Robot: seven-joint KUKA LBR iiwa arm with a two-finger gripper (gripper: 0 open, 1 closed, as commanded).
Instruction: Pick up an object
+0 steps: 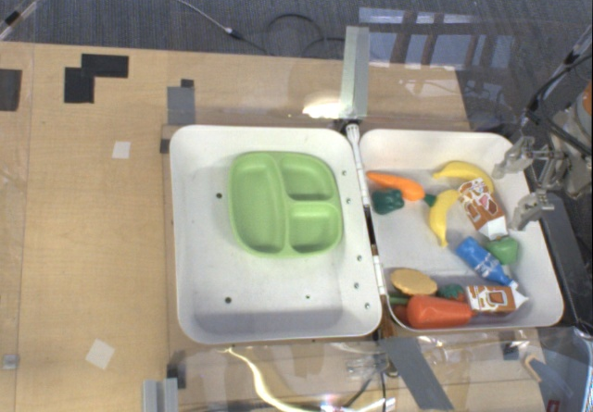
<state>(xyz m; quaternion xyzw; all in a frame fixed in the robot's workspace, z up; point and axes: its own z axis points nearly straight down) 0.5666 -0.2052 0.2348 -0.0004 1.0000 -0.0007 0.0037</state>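
Note:
The right bin [547, 294] holds several toy foods. Among them are an orange carrot [396, 184], a dark green pepper [387, 201], two yellow bananas [460, 171] [439, 214], a brown and white carton [482, 205], a blue bottle [480, 259], a tan round cookie [413, 283], a red pepper [438, 311] and a second carton [492, 299]. My gripper [521, 186] hangs over the right bin's right rim, just right of the upper carton. It is open, with nothing between its fingers [530, 211].
The left bin [199, 290] bears a green divided plate [283, 204]. A metal post [355, 72] stands behind the seam between the bins. A small green lump [505, 250] lies beside the blue bottle. Tan bench surface spreads to the left.

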